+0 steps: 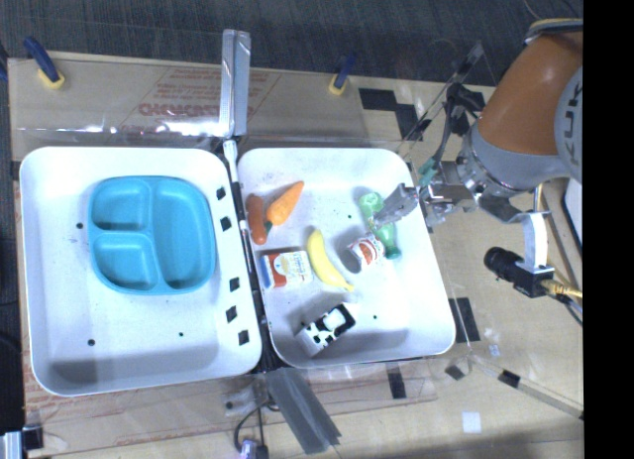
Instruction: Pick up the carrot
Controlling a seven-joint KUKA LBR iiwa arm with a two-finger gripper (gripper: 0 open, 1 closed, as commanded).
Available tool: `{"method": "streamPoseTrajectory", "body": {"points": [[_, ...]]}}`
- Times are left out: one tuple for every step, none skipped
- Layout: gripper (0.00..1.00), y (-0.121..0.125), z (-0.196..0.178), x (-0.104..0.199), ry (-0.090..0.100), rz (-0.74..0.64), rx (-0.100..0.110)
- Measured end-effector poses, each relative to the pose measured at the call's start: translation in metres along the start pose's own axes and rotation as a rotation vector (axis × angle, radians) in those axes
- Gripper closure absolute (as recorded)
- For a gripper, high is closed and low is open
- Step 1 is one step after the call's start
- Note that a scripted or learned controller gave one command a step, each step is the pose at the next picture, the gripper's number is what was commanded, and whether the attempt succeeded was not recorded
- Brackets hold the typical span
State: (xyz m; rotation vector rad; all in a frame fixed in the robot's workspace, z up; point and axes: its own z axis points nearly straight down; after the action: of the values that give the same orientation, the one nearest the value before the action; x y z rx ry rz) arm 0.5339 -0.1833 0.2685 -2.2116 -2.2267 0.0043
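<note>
The carrot [286, 201] lies tilted in the upper left part of the right bin [416, 298], its thick end toward the upper right and its tip next to a reddish-orange piece [258, 219]. My gripper [399, 203] hangs over the bin's right side, well to the right of the carrot and just beside a green bottle [377, 219]. Nothing shows in its grasp. The grey arm with the orange band [525, 90] reaches in from the right.
Also in the right bin are a banana [325, 259], a small can [366, 251], a red and white packet [286, 269] and a black and white object [328, 325]. A blue divided plate [154, 234] sits in the left bin [59, 348].
</note>
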Motion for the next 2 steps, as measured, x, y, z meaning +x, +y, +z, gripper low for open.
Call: {"method": "streamPoseTrajectory", "body": {"points": [[0.00, 0.060, 0.056, 0.020, -0.001, 0.023, -0.001], [0.00, 0.124, 0.172, 0.070, 0.001, 0.229, -0.001]]}}
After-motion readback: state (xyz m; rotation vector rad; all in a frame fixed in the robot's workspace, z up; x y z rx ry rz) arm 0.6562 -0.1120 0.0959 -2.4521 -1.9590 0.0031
